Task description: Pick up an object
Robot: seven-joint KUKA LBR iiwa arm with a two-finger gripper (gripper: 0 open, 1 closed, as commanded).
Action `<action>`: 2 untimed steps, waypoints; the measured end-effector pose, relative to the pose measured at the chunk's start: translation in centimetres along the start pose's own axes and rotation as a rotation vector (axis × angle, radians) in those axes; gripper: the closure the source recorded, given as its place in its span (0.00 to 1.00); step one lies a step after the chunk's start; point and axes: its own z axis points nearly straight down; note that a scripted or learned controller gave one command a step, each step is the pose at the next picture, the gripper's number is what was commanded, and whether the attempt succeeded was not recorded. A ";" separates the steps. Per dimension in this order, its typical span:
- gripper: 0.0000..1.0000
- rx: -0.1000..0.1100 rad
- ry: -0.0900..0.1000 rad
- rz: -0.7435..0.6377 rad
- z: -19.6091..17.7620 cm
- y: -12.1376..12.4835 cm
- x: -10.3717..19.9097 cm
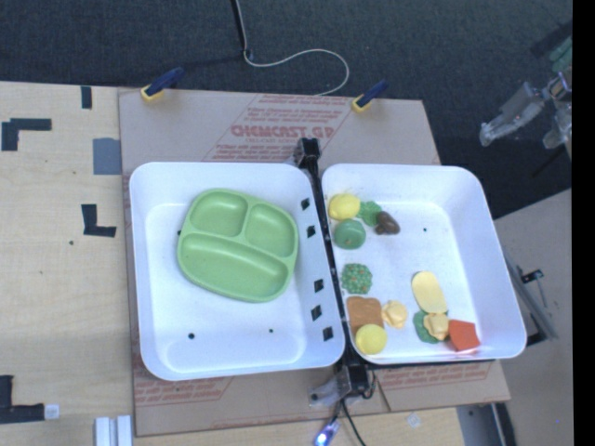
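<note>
Overhead, two white bins sit side by side: the left bin [158, 342] holds a green divided plate [238, 243]; the right bin [465, 240] holds small toy foods, among them a yellow ball [343, 206], a green lump [356, 277], a yellow oval [429, 292] and a red block [464, 334]. The gripper [521, 114] hangs at the far right, well apart from both bins; blur there means its pincer state cannot be told. Judged stage: approach not yet begun. The next move calls for travel over the right bin and descent onto a well-separated piece, perhaps the yellow oval.
</note>
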 end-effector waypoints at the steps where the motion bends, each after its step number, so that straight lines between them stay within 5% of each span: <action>1: 1.00 0.018 0.001 0.004 0.0 0.0 -0.2; 2: 1.00 0.036 0.007 -0.003 11.6 -5.8 8.4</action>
